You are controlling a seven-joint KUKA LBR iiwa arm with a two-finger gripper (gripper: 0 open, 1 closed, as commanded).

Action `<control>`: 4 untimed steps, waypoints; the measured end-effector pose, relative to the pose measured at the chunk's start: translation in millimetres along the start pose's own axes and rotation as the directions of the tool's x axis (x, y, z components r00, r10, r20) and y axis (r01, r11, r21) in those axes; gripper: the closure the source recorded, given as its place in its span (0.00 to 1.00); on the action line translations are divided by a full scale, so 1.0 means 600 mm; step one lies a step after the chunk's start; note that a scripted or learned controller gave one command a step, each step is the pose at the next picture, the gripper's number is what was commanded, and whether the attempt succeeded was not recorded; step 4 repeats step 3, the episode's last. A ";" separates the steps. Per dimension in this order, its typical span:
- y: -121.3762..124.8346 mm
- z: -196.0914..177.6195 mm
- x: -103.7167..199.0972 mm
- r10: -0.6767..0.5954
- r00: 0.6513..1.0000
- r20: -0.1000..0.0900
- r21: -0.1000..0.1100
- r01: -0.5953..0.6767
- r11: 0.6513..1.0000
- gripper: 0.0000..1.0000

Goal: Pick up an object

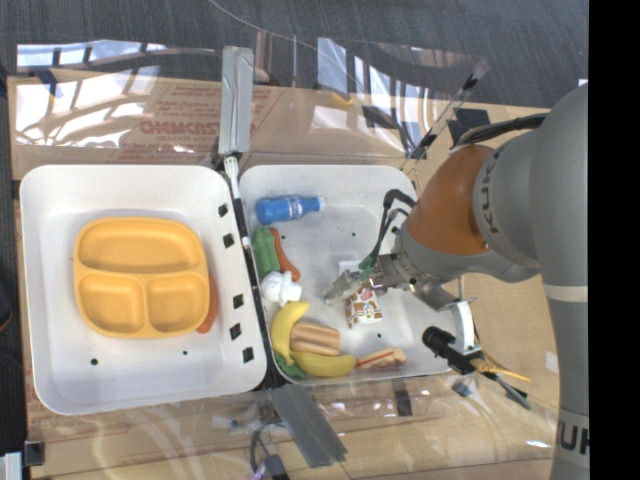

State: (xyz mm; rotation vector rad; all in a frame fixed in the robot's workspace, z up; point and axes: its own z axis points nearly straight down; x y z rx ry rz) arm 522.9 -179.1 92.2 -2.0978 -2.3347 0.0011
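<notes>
My gripper hangs low over the middle of the right bin, at the end of the grey arm with its orange band. A small red and white carton lies right below and beside the gripper tip, touching or nearly touching it. I see nothing lifted off the bin floor. A blue bottle lies at the bin's far left. A green vegetable and an orange carrot lie along the left wall.
A white lump, a banana, a bread roll and a hot dog crowd the near left corner of the right bin. The left bin holds a yellow divided plate.
</notes>
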 end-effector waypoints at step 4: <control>0.007 -0.183 0.120 0.043 0.999 0.001 -0.006 -0.043 0.999 1.00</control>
